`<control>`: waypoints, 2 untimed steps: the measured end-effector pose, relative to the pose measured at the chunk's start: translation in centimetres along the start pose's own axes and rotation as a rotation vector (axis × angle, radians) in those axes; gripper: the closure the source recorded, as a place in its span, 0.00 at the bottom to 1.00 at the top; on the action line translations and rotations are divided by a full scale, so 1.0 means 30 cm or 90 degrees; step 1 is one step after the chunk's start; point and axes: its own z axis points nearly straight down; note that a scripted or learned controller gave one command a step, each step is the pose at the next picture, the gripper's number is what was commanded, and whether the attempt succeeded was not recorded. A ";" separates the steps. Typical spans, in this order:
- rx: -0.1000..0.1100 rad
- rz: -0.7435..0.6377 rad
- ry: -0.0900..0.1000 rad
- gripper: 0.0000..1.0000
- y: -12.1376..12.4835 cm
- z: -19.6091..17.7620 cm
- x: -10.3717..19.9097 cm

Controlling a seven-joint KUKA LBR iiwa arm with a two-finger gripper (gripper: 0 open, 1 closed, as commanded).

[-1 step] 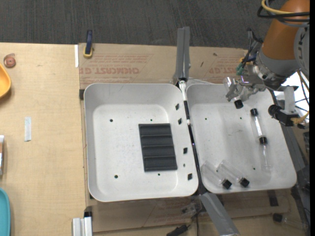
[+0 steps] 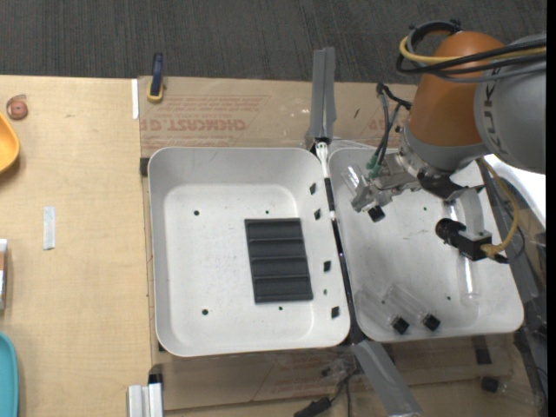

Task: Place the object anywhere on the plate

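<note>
A black ridged rectangular plate lies flat in the middle of the left bin. My gripper hangs low over the upper left part of the right bin, close to the divider between the bins and to the right of the plate. A clear plastic item with two small black pieces lies near the right bin's front wall, well below the gripper. I cannot make out anything held at the gripper.
The arm's orange band and grey body cover the right bin's upper right. A black cable fitting and a clear tube hang over that bin. A yellow dish edge and small bits lie on the bench at far left.
</note>
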 end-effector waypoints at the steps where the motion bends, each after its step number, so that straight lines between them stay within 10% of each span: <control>1: -0.001 0.083 -0.001 1.00 0.041 -0.002 0.212; 2: 0.000 0.266 -0.001 1.00 -0.056 -0.130 0.505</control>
